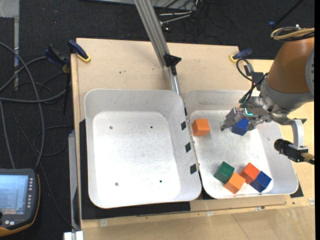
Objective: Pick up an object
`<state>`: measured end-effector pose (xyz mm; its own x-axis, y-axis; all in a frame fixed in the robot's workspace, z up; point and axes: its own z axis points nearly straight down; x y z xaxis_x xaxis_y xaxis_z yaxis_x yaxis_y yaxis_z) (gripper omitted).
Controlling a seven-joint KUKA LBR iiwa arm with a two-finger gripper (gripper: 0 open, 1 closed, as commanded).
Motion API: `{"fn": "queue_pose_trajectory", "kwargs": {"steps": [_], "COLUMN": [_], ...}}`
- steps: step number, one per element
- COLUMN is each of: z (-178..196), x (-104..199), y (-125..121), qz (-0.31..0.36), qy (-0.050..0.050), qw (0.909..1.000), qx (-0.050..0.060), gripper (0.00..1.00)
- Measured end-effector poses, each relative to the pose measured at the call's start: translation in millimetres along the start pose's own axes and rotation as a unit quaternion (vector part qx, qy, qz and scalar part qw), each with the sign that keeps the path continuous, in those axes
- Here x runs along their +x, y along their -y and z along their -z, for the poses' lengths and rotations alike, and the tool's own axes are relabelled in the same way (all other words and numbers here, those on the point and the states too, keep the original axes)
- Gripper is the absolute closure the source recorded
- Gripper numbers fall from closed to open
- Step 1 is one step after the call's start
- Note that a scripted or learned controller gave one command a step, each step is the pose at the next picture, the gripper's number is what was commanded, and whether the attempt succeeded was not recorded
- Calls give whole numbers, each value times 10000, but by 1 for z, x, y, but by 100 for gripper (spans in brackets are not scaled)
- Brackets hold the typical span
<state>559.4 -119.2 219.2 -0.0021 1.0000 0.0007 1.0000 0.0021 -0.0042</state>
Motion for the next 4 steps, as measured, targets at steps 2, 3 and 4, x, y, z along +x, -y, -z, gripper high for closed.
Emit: {"fn": "queue_pose_trajectory", "kwargs": {"steps": [2,3,4], "z": [-49,-94,-125], "x": [0,2,3], "y": [10,5,5], "qz": [-16,-12,-14], "qy": [2,2,5], "qw": [10000,10000,10000], "qx": [3,1,-13], "gripper": [0,0,0]}}
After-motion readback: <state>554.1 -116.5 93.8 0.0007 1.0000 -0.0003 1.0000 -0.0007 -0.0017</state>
